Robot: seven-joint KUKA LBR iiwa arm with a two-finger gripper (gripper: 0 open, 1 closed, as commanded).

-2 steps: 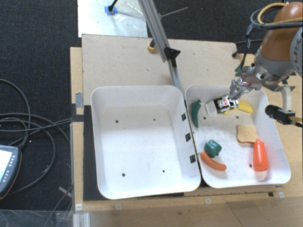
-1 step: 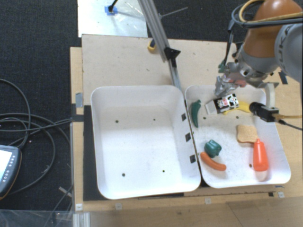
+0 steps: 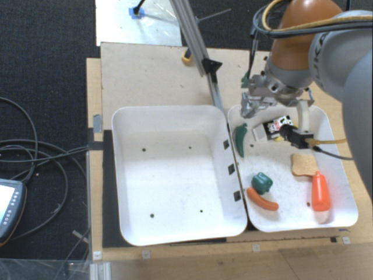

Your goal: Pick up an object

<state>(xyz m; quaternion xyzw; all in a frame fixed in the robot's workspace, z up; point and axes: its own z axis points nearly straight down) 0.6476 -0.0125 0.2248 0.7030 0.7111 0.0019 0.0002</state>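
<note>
- My gripper point(image 3: 249, 107) hangs over the right bin point(image 3: 285, 221), at the bin's 11 o'clock corner. I cannot tell if it is open or closed.
- A dark green toy point(image 3: 240, 139) lies by the bin's left wall, at 6 o'clock from the gripper.
- A small black and white box point(image 3: 273, 127) sits at the gripper's 4 o'clock. Its marks are too small to read.
- Nearer 5 o'clock in the bin lie a bread slice point(image 3: 303, 165) and an orange toy point(image 3: 320, 194).
- At the bin's 7 o'clock are a teal block point(image 3: 261, 182) and a red sausage point(image 3: 262, 201).
</note>
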